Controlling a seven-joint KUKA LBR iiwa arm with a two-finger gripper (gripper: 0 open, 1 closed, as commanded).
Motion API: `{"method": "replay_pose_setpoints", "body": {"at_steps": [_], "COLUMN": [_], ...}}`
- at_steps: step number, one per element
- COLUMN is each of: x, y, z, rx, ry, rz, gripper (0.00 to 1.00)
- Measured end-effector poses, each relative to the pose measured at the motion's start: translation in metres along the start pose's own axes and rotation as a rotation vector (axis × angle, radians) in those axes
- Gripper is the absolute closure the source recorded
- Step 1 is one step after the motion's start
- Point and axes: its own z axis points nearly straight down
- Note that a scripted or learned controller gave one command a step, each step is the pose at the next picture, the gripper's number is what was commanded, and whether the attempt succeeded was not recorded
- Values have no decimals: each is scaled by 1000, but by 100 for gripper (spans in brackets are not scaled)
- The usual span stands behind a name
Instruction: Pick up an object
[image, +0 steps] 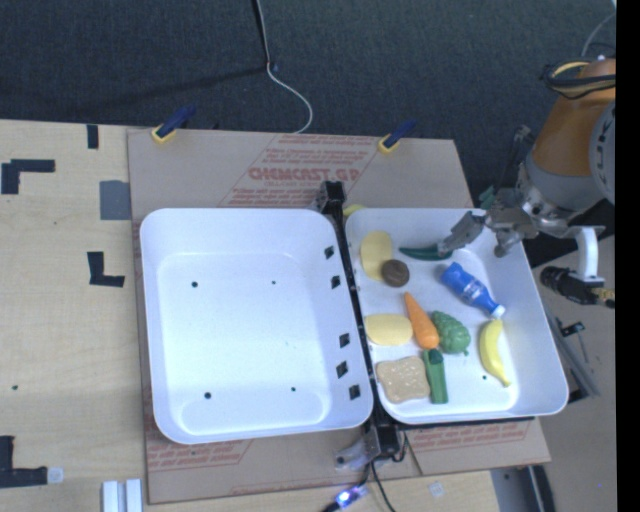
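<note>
The left shallow white plastic bin stands beside the right shallow white plastic bin, their inner walls touching along a black clipped seam. All candidate objects lie in the right bin. My two-finger metal gripper hangs over that bin's upper right part, its fingers spread apart and grasping nothing.

Contents, largest first: a curved yellow plastic banana near the right wall; a blue plastic bottle with a white cap just below my gripper; a pale yellow rounded block; a tan slice of toy bread; a pointed orange toy carrot; a dark green curved pepper close to my nearer finger; a small brown round piece.

Risk assessment: the items sit crowded, several touching. I judge that a descent here could catch the pepper's thin end or glance off the rounded bottle, which would roll away. A finger could also strike the bin's back wall.
</note>
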Motion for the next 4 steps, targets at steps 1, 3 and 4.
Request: {"method": "replay_pose_setpoints", "body": {"at_steps": [1,3,4], "x": [64,93,39], "y": [25,-20,-52], "z": [110,103,111], "rx": [7,5,1], "ry": [3,0,0], "rz": [-6,2,5], "gripper": [0,0,0]}}
